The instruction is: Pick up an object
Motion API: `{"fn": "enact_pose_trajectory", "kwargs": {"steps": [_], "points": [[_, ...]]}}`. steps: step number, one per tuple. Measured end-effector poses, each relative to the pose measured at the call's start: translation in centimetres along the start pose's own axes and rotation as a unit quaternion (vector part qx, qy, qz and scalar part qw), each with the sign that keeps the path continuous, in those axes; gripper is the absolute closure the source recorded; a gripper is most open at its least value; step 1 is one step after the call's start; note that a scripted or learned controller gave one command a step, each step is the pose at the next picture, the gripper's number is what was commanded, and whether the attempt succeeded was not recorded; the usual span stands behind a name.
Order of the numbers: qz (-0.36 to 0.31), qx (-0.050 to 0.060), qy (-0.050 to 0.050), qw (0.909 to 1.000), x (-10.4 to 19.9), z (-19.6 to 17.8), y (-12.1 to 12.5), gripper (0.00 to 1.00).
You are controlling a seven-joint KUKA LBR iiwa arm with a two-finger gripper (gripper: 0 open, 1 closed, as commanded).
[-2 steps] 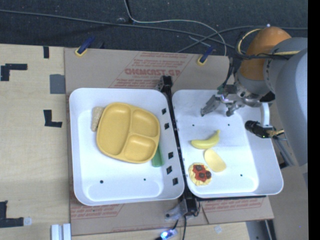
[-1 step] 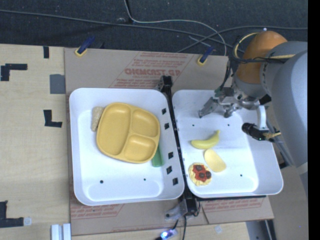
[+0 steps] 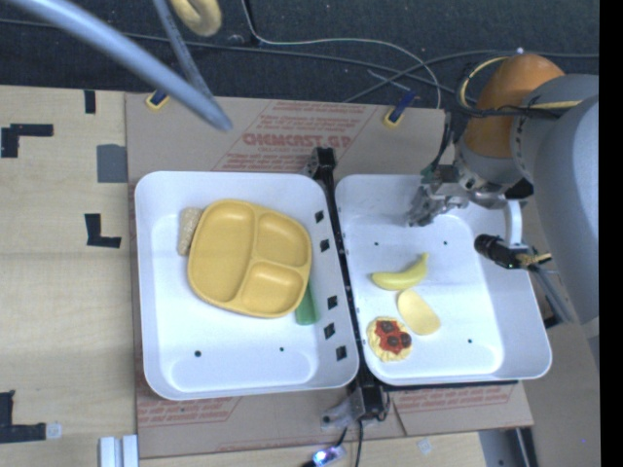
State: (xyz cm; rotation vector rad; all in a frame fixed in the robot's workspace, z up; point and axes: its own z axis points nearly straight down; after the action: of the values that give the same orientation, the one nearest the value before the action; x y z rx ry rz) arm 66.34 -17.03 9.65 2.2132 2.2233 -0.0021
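Note:
In the right bin (image 3: 487, 358) lie a yellow banana (image 3: 400, 274), a pale yellow chip-like slice (image 3: 419, 312) and a small pizza piece with red dots (image 3: 388, 338). My gripper (image 3: 424, 209) hangs over the far edge of the right bin, up and to the right of the banana, with nothing seen between its fingers. The left bin (image 3: 165, 290) holds a yellow divided plate (image 3: 249, 258), a beige bread-like piece (image 3: 188, 230) half under its left rim, and a green item (image 3: 307, 306) peeking out at its right.
The grey arm with its orange band (image 3: 506, 105) fills the right side above the right bin. A black divider with clips (image 3: 334, 251) separates the bins. Cables run across the dark back. Cardboard (image 3: 282, 134) lies under both bins.

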Motion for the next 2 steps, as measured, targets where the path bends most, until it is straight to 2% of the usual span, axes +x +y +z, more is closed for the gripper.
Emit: {"fn": "enact_pose_trajectory", "kwargs": {"steps": [1, 2], "points": [[0.001, -0.001, 0.002, 1.0, 1.0, -5.6, 0.5, 1.0], [0.002, -0.001, 0.001, 1.0, 0.4, -11.7, 0.2, 1.0]]}}
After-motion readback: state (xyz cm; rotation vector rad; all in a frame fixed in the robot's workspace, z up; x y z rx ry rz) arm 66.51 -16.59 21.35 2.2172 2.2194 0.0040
